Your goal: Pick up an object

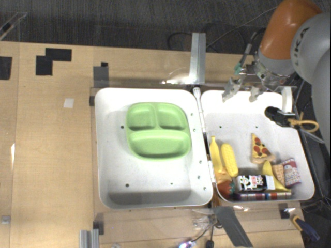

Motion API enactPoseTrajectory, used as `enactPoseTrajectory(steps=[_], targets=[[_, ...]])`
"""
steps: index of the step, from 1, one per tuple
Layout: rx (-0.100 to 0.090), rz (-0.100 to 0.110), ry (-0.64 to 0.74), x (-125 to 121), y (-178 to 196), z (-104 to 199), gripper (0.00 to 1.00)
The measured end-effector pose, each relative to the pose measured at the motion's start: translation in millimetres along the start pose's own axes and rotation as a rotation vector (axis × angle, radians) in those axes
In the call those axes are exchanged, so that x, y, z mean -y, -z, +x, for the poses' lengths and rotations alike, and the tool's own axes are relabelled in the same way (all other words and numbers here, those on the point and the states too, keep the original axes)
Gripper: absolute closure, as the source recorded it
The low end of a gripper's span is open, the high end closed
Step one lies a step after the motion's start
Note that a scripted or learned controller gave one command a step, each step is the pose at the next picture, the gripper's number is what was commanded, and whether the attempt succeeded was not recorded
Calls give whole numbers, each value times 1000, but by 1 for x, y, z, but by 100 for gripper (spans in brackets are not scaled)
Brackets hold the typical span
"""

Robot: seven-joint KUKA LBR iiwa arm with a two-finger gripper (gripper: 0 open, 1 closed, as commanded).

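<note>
My gripper (241, 94) hangs over the far end of the right bin (238, 123), open, its two fingers (228, 94) spread apart with nothing between them. The toys lie well below it at the bin's near end: a yellow corn cob (229, 159), a pizza slice (260, 149), a black-and-white carton (256, 182), a small reddish packet (290, 172), a yellow wedge (270, 170) and a red piece (224, 189). A green divided plate (155, 129) sits in the left bin (111, 154).
A metal post (198, 56) rises behind the divider between the two bins. A thin yellow piece (214, 154) lies along the right bin's left wall beside the corn. Bare white floor shows in the right bin's far half under the gripper.
</note>
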State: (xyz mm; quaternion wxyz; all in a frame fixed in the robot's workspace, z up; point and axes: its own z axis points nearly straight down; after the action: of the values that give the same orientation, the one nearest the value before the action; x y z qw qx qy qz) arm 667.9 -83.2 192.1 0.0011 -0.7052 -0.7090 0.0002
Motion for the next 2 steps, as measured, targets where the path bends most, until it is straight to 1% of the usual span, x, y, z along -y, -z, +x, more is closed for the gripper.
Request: enactPoseTrajectory(steps=[1, 2], targets=[[0, 0, -188, -1, -9, 17, 0], [1, 1, -171, 57, -44, -48, 0]])
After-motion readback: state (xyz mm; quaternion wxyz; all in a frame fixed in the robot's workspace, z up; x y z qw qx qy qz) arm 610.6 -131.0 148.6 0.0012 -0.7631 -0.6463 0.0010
